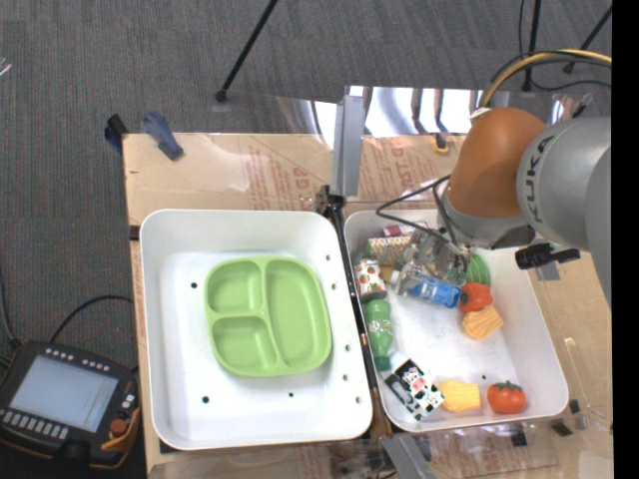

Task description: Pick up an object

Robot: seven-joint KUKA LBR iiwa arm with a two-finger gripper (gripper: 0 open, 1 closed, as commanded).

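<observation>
Bottle (433,291), blue with a clear end, lies on its side in the right bin (544,342), and the jaws (431,263) hang right over it, just above and touching or nearly so. How wide the jaws stand, I can't tell; metal and cables blur together there. Just left of the bottle sits a small carton (368,278), and below that a green bottle (378,327) lies along the bin's left wall. To the right, a red pepper (476,295) with a green piece (480,268) above it, and a yellow corn (482,321) below. Down at the near edge: a black-and-white box (416,387), a yellow piece (460,396), a tomato (506,397). Orange band (494,163) up above the wrist, the grey arm (569,183) running off right. Over in the left bin (170,238), a green divided plate (268,315) sits alone. Both bins rest on the table (220,173).
</observation>
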